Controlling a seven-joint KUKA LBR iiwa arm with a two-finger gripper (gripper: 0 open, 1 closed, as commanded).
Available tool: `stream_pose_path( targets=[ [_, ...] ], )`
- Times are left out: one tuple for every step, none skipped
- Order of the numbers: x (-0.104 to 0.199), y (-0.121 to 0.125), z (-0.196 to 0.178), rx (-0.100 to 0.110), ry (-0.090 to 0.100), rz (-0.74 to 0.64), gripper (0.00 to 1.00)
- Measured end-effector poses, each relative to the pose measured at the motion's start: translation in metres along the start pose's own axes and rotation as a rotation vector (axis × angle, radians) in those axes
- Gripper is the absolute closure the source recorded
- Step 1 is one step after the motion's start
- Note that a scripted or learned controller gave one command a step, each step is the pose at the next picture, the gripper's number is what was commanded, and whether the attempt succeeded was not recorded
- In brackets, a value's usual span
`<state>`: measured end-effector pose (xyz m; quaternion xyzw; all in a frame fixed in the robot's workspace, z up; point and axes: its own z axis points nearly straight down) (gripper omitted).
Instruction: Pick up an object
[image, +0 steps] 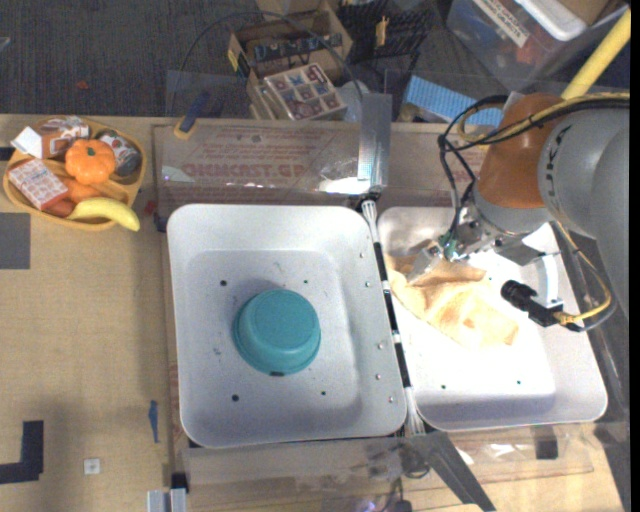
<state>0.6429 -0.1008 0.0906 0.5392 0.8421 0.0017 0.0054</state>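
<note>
A teal bowl (278, 331) lies upside down in the middle of the left bin (200, 250). In the right bin (560, 390) a crumpled tan cloth (462, 305) is spread across the upper left part. My gripper (447, 249) hangs over the upper left corner of the right bin, low over the cloth's top edge. The grey arm with its orange band (515, 165) comes in from the upper right.
A yellow dish (30, 195) with a banana, an orange pumpkin and small boxes stands at the far left on the bench. A clear plastic sheet (260, 160) lies behind the left bin. Black cables (560, 310) loop over the right bin's right side.
</note>
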Motion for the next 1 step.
stream_pose_path(
  targets=[
    [-0.0001, 0.0021, -0.0119, -0.006, -0.002, -0.001, 1.00]
  ],
)
